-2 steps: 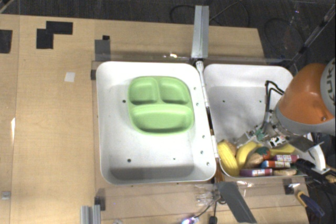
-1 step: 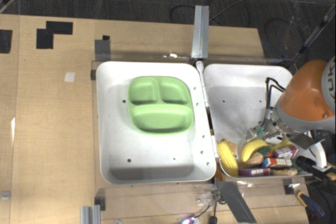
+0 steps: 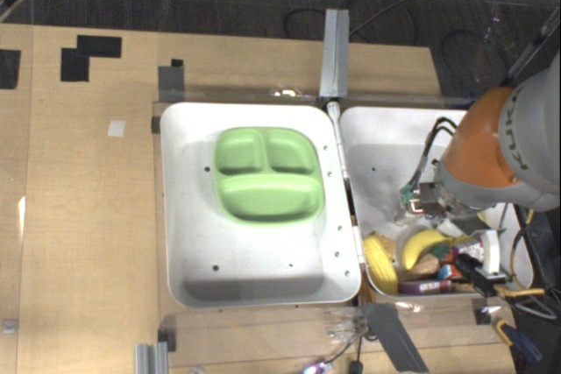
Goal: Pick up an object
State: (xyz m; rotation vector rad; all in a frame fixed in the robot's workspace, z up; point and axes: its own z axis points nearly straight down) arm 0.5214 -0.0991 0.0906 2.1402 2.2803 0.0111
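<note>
The grey arm's two-finger gripper (image 3: 436, 219) hangs over the right white bin (image 3: 386, 144), its state impossible to tell. The curved yellow banana (image 3: 419, 244) lies just nearer and slightly left, long axis running left-right.

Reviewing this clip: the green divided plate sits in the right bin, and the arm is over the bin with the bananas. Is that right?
Not quite. The camera view shows the green divided plate in the left bin, not the right one. The rest stands: the arm is over the right bin, where the bananas lie in the near corner with other small items.
</note>
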